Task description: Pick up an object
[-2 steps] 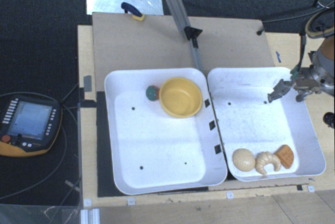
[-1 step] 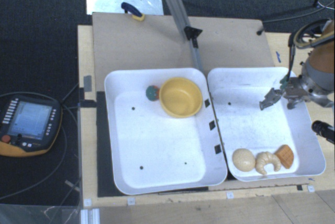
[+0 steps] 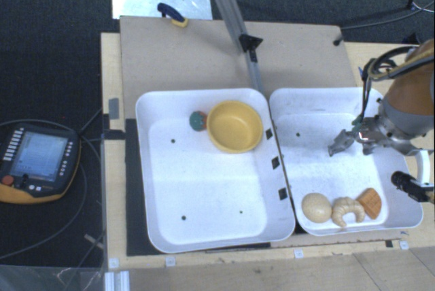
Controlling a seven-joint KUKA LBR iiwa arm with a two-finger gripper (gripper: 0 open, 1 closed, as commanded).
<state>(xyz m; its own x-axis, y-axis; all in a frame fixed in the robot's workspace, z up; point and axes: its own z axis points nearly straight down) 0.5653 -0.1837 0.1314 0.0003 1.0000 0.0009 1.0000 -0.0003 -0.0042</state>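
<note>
My gripper [image 3: 351, 145] hangs over the right part of the right bin [image 3: 319, 106], open, with nothing between its fingers. Below it, along the bin's front wall, lie a beige egg-shaped thing [image 3: 315, 207], a pale croissant-like piece [image 3: 346, 211] and an orange waffle-like piece [image 3: 370, 202], the three close together. The gripper stands apart from all of them. In the left bin [image 3: 204, 215] a yellow bowl [image 3: 234, 126] sits at the back right, with a small green and red ball [image 3: 198, 121] touching its left side.
A grey pole [image 3: 228, 4] slants across the cardboard sheet behind the bins. A teach pendant [image 3: 35, 160] lies on the floor to the left. Black clips [image 3: 275, 162] sit on the rims between the two bins.
</note>
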